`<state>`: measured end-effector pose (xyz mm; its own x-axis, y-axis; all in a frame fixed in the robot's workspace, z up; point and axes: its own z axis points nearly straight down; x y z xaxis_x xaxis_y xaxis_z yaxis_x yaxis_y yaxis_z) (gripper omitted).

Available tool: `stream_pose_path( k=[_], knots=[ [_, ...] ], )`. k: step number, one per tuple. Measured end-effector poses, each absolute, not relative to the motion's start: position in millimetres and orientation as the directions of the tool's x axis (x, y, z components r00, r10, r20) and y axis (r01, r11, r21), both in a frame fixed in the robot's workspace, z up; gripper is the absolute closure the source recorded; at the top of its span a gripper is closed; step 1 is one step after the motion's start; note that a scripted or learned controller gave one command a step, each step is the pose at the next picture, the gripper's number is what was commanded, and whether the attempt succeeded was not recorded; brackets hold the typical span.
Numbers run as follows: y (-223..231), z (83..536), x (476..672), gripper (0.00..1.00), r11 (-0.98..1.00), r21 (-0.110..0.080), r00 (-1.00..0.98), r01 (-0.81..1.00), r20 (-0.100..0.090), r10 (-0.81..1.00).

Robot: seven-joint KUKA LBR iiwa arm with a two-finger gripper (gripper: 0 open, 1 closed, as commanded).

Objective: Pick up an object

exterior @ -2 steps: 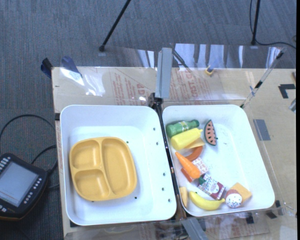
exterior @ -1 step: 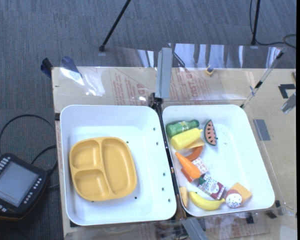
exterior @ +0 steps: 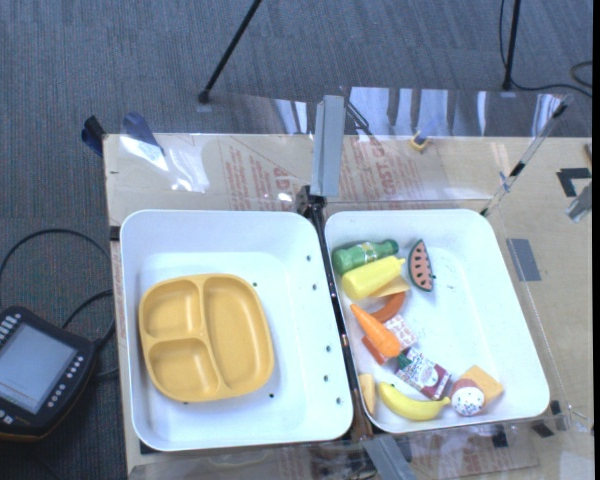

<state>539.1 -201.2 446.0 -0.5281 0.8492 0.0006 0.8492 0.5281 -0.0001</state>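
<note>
Sitting side by side on the brown counter [exterior: 230, 173] are two shallow white bins, filling the middle and lower part of the frame. The left bin [exterior: 300, 368] holds a yellow divided plate [exterior: 208, 336] with three compartments, lying flat towards the bin's left half. The right bin [exterior: 480, 298] holds the loose things to be picked, gathered along its left side and lower edge. Near its upper left corner lies a green bottle [exterior: 365, 255], and just below, touching it, a yellow block [exterior: 372, 276]. A watermelon slice [exterior: 420, 265] stands just to the right of those two. Below the yellow block lies an orange carrot [exterior: 377, 331], slanting down to the right, with a red and white packet [exterior: 420, 371] just beyond its lower end. Along the bottom edge a banana [exterior: 412, 403] lies curved, and to its right a white ball [exterior: 467, 400] sits against an orange wedge [exterior: 485, 381]. The upper right and middle right of this bin are bare white. A grey upright post [exterior: 328, 148] rises at the counter's far side, above the gap between the bins. At the lower left of the frame a control pendant [exterior: 25, 373] with a dark screen lies on the grey carpet [exterior: 80, 48], its cable looping behind it. Whether the tool is apart or together cannot be told from this view.
</note>
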Motion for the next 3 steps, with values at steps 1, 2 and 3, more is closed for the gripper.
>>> stream_pose_path(
  k=[1, 2, 3],
  knots=[
    [-201.2, 445.6, 539.1, 0.00, 0.528, -0.001, -0.528, 0.849, 0.001, 0.849],
    [-201.4, 455.0, 540.5, 1.00, 0.530, 0.000, -0.530, 0.848, 0.000, 0.848],
    [-201.5, 463.9, 541.9, 1.00, 0.533, 0.000, -0.533, 0.846, 0.000, 0.846]
  ],
)
